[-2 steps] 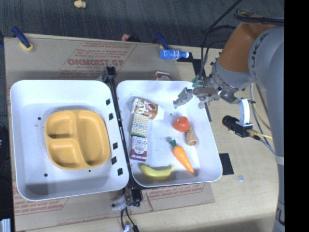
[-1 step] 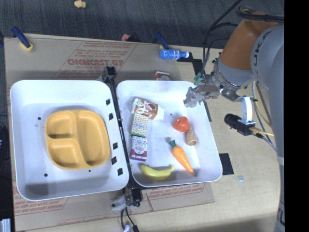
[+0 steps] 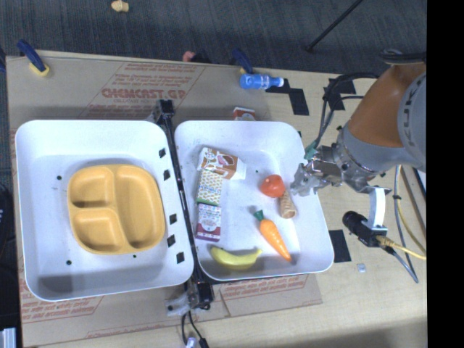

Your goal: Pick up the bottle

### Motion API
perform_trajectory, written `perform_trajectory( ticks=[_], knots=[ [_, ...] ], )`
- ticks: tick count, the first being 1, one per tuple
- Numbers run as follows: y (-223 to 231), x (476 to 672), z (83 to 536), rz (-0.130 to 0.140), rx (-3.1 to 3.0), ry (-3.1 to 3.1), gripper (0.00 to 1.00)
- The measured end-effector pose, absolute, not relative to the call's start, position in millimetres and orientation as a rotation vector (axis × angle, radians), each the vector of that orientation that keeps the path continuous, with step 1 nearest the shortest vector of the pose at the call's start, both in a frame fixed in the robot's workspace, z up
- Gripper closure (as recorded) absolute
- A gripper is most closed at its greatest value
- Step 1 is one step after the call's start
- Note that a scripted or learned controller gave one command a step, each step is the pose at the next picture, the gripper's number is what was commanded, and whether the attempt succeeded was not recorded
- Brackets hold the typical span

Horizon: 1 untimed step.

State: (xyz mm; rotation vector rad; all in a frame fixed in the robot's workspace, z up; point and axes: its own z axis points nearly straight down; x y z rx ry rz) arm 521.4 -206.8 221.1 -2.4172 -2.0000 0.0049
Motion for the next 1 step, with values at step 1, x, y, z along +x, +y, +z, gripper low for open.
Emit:
perform_trajectory(
  ticks=[1],
  knots=[
    [-203.5,476.0,223.8,0.003,-2.324,-2.107,1.0]
  ],
)
